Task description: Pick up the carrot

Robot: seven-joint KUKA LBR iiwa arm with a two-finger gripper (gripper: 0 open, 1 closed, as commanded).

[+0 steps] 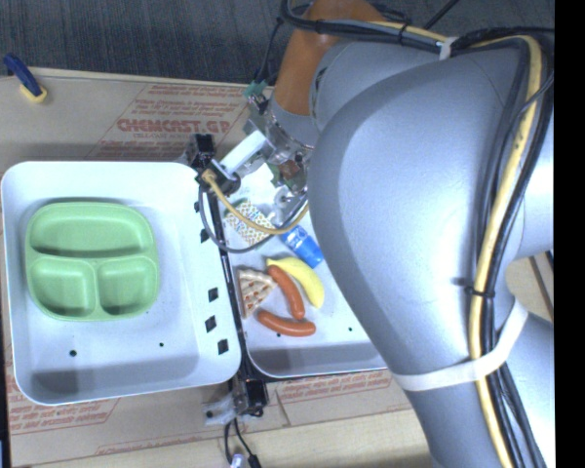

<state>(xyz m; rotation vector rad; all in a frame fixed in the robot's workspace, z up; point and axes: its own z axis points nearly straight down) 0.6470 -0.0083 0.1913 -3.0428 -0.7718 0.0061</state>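
Observation:
Two orange-red elongated pieces lie in the right bin [312,361]. One [286,291] slants beside a yellow banana [306,279] and the other [286,325] lies flat nearer the front wall. I cannot tell which of them is the carrot. My gripper [276,175] hangs over the far left part of the right bin, beyond those pieces and apart from them. The grey arm hides most of the bin to the right.
A green divided tray [93,258] sits in the left bin [107,378]. Near the orange-red pieces in the right bin lie a waffle-patterned wedge [254,287], a blue item [303,248] and a checkered piece [246,220]. A cable [219,232] runs along the wall between the bins.

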